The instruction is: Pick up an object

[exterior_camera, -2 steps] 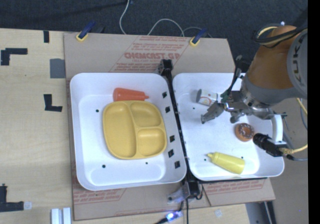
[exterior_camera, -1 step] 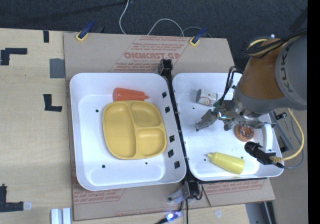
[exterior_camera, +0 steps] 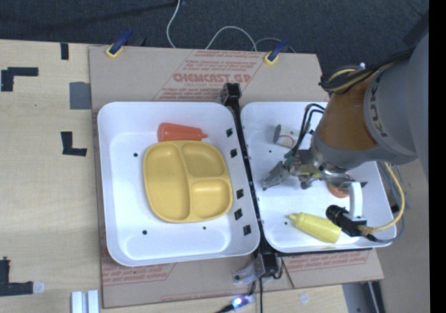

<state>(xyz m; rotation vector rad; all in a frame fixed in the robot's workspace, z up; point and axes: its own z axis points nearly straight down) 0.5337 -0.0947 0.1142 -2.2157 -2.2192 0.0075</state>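
the arm [exterior_camera: 376, 120] enters from 3 o'clock and reaches down into the right bin [exterior_camera: 265, 113]. its orange band sits above the wrist, over the centre of that bin. the gripper [exterior_camera: 279, 176] hangs at the left-centre of the right bin, its dark fingers [exterior_camera: 273, 178] pointing toward 9 o'clock, near the divider between the bins. jaws state: cannot tell; the fingers are small and partly blurred, and nothing is seen between them.

right bin contents: a yellow squeeze bottle [exterior_camera: 317, 226] with a dark cap lies on its side at 5 o'clock of the gripper, near the bin's front wall. a small red-orange object [exterior_camera: 337, 192] lies just beside the wrist at 3 o'clock of the gripper. a small grey item [exterior_camera: 277, 134] lies at 12 o'clock of the gripper, apart from it.

left bin [exterior_camera: 115, 165] contents: a yellow divided plate [exterior_camera: 187, 180] with three compartments lies at the centre. an orange carrot-shaped object [exterior_camera: 181, 132] lies at 12 o'clock of the plate, touching its rim.

both bins rest on a cardboard sheet [exterior_camera: 209, 74] on the worktop [exterior_camera: 42, 179].
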